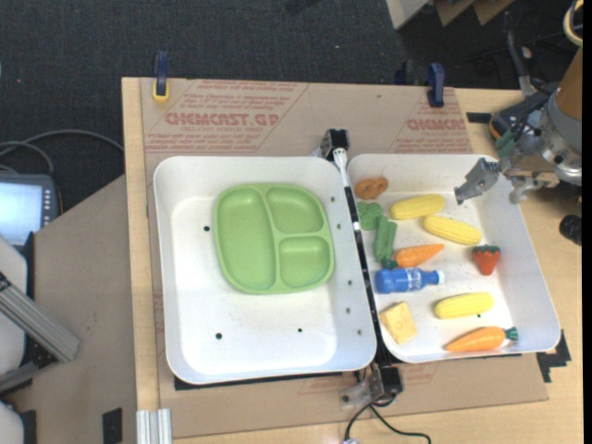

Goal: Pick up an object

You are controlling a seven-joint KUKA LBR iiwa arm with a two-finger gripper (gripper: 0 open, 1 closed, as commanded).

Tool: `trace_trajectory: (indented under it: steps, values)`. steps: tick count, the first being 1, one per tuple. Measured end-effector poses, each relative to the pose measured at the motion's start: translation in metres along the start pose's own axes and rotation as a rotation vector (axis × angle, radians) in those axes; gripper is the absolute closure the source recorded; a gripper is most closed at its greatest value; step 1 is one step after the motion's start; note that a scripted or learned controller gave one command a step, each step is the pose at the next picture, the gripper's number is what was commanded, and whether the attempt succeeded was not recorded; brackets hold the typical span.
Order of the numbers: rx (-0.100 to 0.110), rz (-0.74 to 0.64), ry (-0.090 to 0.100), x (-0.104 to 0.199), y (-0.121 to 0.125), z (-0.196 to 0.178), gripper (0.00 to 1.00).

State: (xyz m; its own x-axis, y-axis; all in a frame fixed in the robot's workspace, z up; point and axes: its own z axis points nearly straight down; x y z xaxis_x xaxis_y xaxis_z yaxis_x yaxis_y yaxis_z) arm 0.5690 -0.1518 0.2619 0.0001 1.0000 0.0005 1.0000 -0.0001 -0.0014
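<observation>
Step in hand: approach, before any grasp. The tool point(495, 181) hangs over the upper right part of the right bin point(541, 289), at about 1 o'clock from that bin's middle. Two grey fingers show, one toward the bin's middle and one toward its right wall, with a clear gap between them, so the tool reads as spread. Nothing sits between the fingers.

No object is lifted. All candidates lie in the right bin: yellow corn cob point(451, 229) just at 7 o'clock of the tool, a yellow banana-like piece point(417, 207) at 9 o'clock of it, a strawberry point(487, 259) at 6 o'clock, a carrot point(418, 254) and blue bottle point(407, 280) nearer the middle, a second yellow cob point(463, 304), a cheese wedge point(399, 322) and another carrot point(476, 340) toward the near rim. The left bin point(185, 340) carries a green divided plate point(275, 239).

Judgement: nearest target is the corn cob. Next move calls for a short shift toward 7 o'clock, fingers set across the cob's narrow width, then descent. Risk: the cob is round and may roll.
</observation>
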Motion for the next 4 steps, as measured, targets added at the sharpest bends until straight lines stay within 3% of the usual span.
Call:
trace_trajectory:
  steps: [1,2,3,4]
  values:
    - [-0.004,-0.001,-0.001,0.000,0.001,-0.011,1.00]
    - [0.011,0.001,0.004,0.035,-0.078,0.049,1.00]
    - [0.006,-0.007,0.004,0.105,-0.091,0.076,1.00]
    - [0.000,0.001,0.000,0.100,-0.090,0.074,0.00]
